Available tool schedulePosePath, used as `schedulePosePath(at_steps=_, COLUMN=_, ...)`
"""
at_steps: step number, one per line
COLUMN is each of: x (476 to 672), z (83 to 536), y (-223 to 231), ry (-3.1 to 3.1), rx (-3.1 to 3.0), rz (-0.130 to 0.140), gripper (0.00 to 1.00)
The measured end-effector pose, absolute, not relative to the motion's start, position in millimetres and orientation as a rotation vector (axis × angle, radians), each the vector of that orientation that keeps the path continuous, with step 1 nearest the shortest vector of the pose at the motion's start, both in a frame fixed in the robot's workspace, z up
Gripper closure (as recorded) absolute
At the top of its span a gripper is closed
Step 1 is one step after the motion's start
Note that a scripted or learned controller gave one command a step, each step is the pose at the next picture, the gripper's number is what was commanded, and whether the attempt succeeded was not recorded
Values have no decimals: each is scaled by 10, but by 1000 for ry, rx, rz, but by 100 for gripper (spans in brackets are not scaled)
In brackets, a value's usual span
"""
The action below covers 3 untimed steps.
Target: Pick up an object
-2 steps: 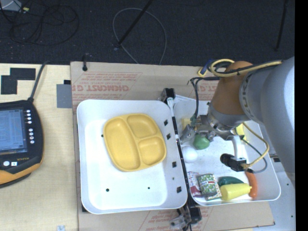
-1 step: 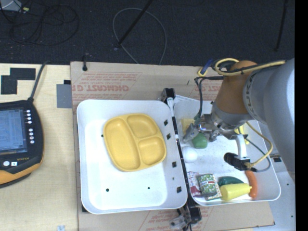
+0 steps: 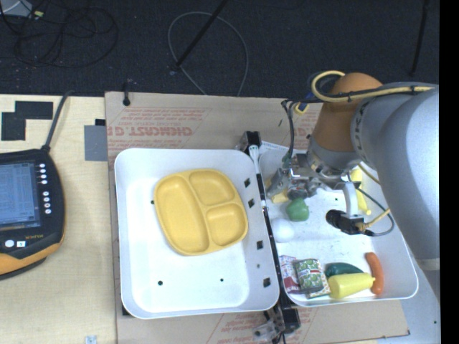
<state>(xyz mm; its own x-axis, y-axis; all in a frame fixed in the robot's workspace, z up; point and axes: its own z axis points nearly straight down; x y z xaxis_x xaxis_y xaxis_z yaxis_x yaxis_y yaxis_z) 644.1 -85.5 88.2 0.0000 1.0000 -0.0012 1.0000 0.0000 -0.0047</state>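
Note:
My gripper (image 3: 294,186) reaches down into the far left part of the right bin (image 3: 401,282). A small round green object (image 3: 297,209) lies just below it, touching or nearly touching the gripper's tip. I cannot make out anything between the fingers. A white rounded object (image 3: 285,230) sits just in front of the green one. Along the bin's near edge lie a printed packet (image 3: 310,276), a dark green item (image 3: 343,269), a yellow item (image 3: 350,285) and an orange carrot (image 3: 375,271).
The left bin (image 3: 136,278) holds a yellow divided plate (image 3: 201,210). The dividing wall between the bins (image 3: 262,221) runs close to the gripper's left. A tablet-like pendant (image 3: 25,203) lies on the bench at far left.

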Motion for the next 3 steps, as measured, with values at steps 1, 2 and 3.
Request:
schedulePosePath(at_steps=1, x=5740, z=876, y=-1396, ry=-2211, rx=-2225, rz=9, gripper=0)
schedulePosePath(at_steps=2, x=6158, z=876, y=-1123, ry=-2224, rx=-2218, rz=-1, gripper=0)
schedulePosePath(at_steps=3, x=6100, z=873, y=-1164, ry=-2219, rx=-2219, rz=4, gripper=0)
